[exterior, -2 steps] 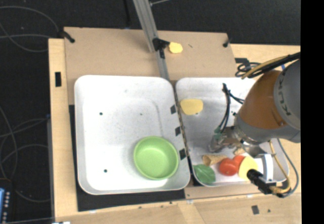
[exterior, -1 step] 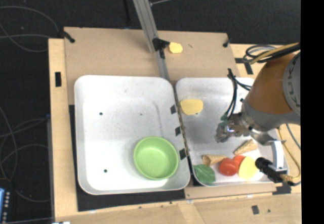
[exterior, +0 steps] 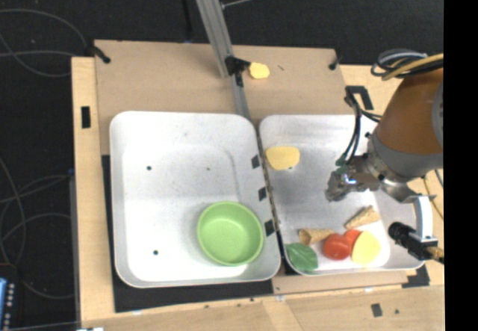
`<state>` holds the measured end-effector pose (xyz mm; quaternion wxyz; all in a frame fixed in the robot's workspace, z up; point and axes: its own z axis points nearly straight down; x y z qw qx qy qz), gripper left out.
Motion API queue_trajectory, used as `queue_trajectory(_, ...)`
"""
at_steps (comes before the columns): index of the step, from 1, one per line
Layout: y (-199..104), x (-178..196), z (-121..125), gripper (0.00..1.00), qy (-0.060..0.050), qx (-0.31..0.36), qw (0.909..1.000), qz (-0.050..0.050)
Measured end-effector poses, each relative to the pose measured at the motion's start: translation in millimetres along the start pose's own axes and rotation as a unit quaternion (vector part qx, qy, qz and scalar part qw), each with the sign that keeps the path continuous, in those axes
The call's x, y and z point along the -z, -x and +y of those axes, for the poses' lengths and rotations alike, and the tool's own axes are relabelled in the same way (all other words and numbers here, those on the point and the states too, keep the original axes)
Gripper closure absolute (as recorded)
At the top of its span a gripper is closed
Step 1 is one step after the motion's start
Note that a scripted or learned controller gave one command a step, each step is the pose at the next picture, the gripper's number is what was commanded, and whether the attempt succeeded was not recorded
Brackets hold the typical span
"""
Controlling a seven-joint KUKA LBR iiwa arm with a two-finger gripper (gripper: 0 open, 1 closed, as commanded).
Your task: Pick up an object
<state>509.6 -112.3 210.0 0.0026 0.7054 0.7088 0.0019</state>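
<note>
- Dark floor with loose cables surrounds a tan bench point(exterior: 172, 79), and a grey metal strut point(exterior: 213, 16) slants down from the top of the frame to the seam between the two bins.
- On the left, the left bin point(exterior: 149, 150) holds a green bowl point(exterior: 230, 232) near its lower right corner.
- At right of centre, the right bin point(exterior: 306, 139) carries a pale yellow disc point(exterior: 283, 157) by its upper left side, well apart from a cluster along its lower edge: a green leaf-like piece point(exterior: 302, 255), a tan wedge point(exterior: 314, 235), a red piece point(exterior: 337, 246), a yellow round piece point(exterior: 366, 247) and a second tan wedge point(exterior: 361, 217).
- A small yellow item point(exterior: 259, 71) lies on the bench above the bins.
- From the right edge the arm reaches in, and the gripper point(exterior: 342, 186) hovers over bare bin floor above the cluster; whether it is wide or narrow I cannot tell, and nothing visible sits in it.
- These look like light toy foods, probably smooth and apt to slip. I judge the pale yellow disc the easiest target, standing alone; take it across its width.
</note>
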Motion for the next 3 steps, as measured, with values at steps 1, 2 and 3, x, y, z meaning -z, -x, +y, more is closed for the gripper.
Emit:
queue_trajectory(1,-49,-3,10,1.00,-0.002,0.002,1.0000,0.001)
queue_trajectory(2,-94,0,27,1.00,-0.003,0.001,1.0000,0.001)
queue_trajectory(3,-148,4,42,1.00,-0.003,0.002,1.0000,0.002)
